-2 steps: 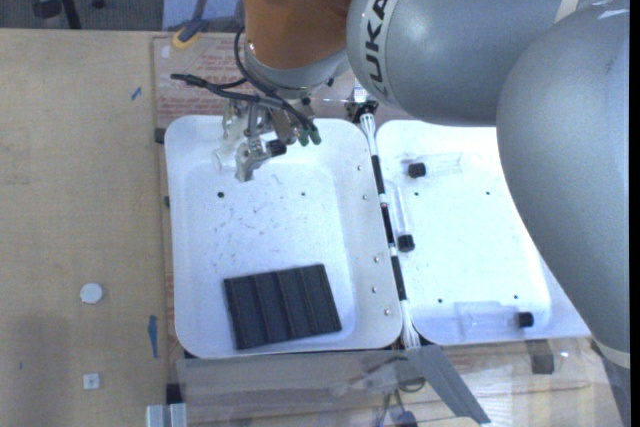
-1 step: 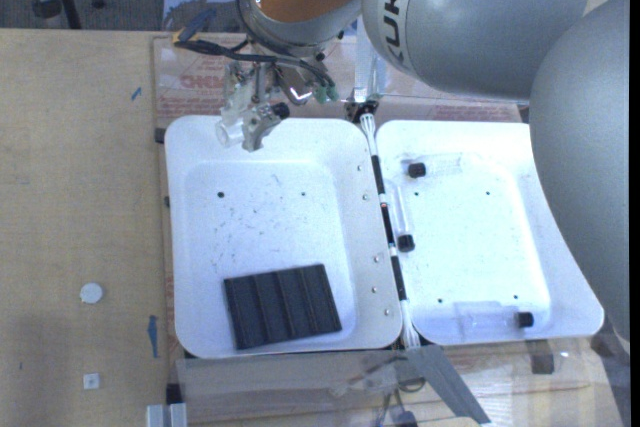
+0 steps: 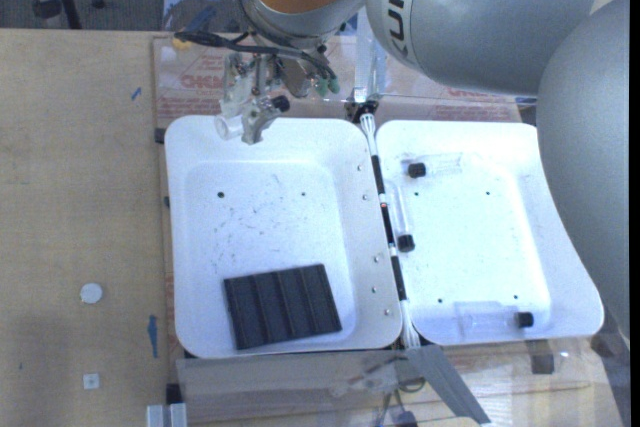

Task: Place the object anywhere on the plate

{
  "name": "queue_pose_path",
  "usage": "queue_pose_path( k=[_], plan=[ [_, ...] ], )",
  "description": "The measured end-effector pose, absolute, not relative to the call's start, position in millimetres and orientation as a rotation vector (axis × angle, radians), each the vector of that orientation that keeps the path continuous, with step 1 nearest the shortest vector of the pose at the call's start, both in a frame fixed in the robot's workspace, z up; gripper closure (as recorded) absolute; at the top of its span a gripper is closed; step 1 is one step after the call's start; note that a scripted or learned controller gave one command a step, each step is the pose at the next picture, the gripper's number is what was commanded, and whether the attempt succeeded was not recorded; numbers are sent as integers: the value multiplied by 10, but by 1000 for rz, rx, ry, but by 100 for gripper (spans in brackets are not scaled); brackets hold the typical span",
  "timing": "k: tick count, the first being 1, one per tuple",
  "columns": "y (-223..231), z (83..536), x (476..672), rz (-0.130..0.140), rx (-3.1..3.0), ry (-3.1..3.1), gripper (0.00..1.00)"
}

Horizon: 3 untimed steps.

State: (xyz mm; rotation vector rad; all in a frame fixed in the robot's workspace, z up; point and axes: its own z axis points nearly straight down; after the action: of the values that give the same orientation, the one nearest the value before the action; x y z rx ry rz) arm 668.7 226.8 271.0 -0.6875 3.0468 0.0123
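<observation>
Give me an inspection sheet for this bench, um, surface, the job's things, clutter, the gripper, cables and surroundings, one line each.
Surface: wooden bench bearing two shallow white bins, left bin and right bin, side by side.
Job's things: dark ribbed block lying flat in the left bin's near part; no plate recognisable.
Clutter: small white disc on the bench left of the bins; dark specks on the left bin floor.
Gripper: gripper above the left bin's far rim, nothing seen between its fingers.
Cables: black cables run along the wrist under the orange band.
Surroundings: printed papers behind the bins; grey floor beyond.
</observation>
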Motion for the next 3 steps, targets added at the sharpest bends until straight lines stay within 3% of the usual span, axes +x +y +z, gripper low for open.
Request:
queue_pose_path(
  k=[1,2,3],
  plan=[
    [2255,2106,6667,4,-772,3043,100],
    [2268,2604,6671,4,-938,2988,100],
    [2280,2726,6683,9,-932,2980,100]
  ],
)
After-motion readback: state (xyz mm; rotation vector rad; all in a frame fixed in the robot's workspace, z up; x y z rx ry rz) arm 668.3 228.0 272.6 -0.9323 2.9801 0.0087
